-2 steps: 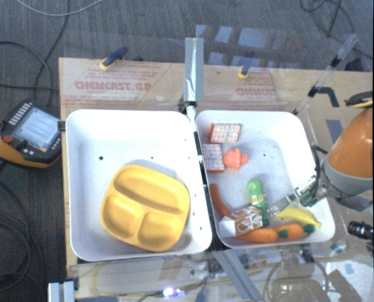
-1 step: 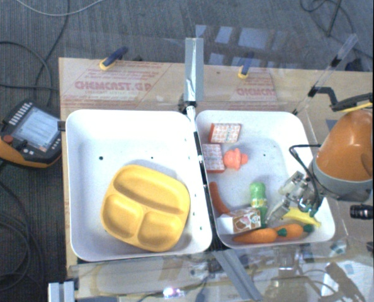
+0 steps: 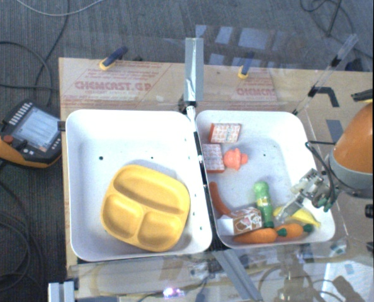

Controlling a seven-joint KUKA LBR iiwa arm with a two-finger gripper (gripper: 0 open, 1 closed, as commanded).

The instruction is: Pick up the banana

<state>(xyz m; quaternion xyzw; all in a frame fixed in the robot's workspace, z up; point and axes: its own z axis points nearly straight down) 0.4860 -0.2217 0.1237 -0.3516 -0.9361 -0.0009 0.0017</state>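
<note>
Banana, one, yellow and curved (image 3: 305, 218), lies in the right white bin's (image 3: 281, 123) near right corner, touching one orange carrot (image 3: 262, 234). Beside it: one green bottle (image 3: 262, 200), one small printed carton (image 3: 247, 220). The gripper (image 3: 298, 200) hovers just above the banana, grip state unclear.

Two white bins (image 3: 80, 137) (image 3: 281, 121) are counted. One yellow tray (image 3: 146, 207), two small boxes (image 3: 225, 132) (image 3: 213, 157), one banana (image 3: 305, 218), one carrot (image 3: 256, 236), one green bottle (image 3: 262, 200) are recorded.
</note>
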